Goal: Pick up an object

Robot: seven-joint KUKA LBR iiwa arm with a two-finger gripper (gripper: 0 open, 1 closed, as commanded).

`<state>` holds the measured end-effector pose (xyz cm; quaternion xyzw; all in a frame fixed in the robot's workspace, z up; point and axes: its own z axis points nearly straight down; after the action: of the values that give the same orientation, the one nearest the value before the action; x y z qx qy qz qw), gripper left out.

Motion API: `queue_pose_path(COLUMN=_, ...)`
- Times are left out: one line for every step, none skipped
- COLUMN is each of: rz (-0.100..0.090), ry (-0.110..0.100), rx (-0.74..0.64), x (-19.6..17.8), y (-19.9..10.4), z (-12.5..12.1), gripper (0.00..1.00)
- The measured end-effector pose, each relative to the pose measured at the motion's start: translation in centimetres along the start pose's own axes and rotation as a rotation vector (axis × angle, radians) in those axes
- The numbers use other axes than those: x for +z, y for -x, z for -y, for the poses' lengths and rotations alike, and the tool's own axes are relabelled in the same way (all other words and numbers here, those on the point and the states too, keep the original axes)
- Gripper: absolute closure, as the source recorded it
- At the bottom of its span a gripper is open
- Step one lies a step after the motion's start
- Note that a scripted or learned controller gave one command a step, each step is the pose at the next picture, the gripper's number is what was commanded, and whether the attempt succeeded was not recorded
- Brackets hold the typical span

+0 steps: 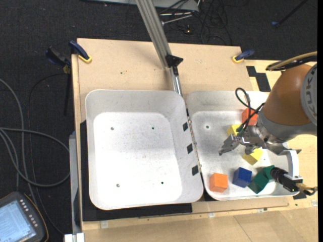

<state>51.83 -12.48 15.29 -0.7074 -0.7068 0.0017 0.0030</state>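
Observation:
The right bin (212, 115) holds several blocks. An orange cube (218, 182) lies near the front, a blue cube (242, 177) just right of it, and a green block (261, 179) beyond that. A yellow piece (252, 157) lies mid-bin, a second yellow piece (232, 130) behind it, and a red-orange block (248, 116) further back. My gripper (231, 145) hangs low over the bin's middle, between the two yellow pieces, beneath the orange-banded wrist (288, 97). I see nothing between its fingers.
The left bin (133, 147) stands alongside, sharing the middle rim with black clips (191, 147). A metal pole (154, 26) slants down from the back to the bins' junction. Blue-yellow clamps (81, 52) grip the board's back corners. Cables trail on the floor at left.

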Motion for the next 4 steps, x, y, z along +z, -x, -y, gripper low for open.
queue_pose_path(rz=0.000, ry=0.000, rx=0.000, x=5.4, y=-0.1, z=0.1, gripper=0.00)
queue_pose_path(rz=0.002, ry=0.008, rx=0.001, x=4.0, y=0.0, z=-0.1, gripper=1.00)
queue_pose_path(rz=0.004, ry=0.014, rx=-0.003, x=-2.3, y=0.2, z=-0.4, gripper=1.00)
queue_pose_path(rz=0.004, ry=0.013, rx=-0.004, x=-7.2, y=0.3, z=-0.6, gripper=1.00)
